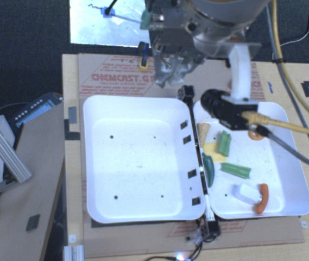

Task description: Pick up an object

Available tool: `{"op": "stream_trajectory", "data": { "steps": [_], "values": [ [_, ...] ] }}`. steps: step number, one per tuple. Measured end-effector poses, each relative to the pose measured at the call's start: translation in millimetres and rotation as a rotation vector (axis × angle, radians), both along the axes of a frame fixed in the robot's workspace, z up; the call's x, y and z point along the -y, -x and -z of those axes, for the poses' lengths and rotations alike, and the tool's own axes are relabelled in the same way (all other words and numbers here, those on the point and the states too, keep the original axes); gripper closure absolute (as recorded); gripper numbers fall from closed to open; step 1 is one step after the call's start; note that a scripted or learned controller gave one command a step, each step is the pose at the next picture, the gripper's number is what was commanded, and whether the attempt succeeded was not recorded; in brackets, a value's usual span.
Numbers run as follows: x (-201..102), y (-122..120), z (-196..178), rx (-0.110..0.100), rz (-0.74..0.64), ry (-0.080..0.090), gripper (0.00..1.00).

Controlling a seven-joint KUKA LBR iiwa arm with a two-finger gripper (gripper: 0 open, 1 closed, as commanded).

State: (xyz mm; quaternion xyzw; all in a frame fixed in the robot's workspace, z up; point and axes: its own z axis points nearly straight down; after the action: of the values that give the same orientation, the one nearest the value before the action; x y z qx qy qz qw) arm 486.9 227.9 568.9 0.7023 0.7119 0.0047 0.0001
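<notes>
The right bin [292,162] holds several small things: a tan cone [203,129], a yellow piece [212,148], a green ridged piece [224,143], a green bean-like stick [235,170], a dark green pod [208,168], a white block [245,193] and an orange sausage [262,199]. An orange bit [256,135] lies near the back. My gripper [168,76] hangs high above the back rim of the left bin [138,156], close to the divider. It is blurred, and I see nothing held in it.
Both bins rest on a cardboard sheet [116,76] on the bench. A blue and yellow clamp [143,56] stands at the back. A yellow cable [295,126] crosses the right bin's rear. A grey device [35,109] lies off to the left.
</notes>
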Motion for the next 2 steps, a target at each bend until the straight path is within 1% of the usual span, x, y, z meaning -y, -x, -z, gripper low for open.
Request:
{"op": "stream_trajectory", "data": {
  "steps": [2],
  "values": [
    [0,0,-22,0.003,-0.006,-0.002,1.0]
  ]
}}
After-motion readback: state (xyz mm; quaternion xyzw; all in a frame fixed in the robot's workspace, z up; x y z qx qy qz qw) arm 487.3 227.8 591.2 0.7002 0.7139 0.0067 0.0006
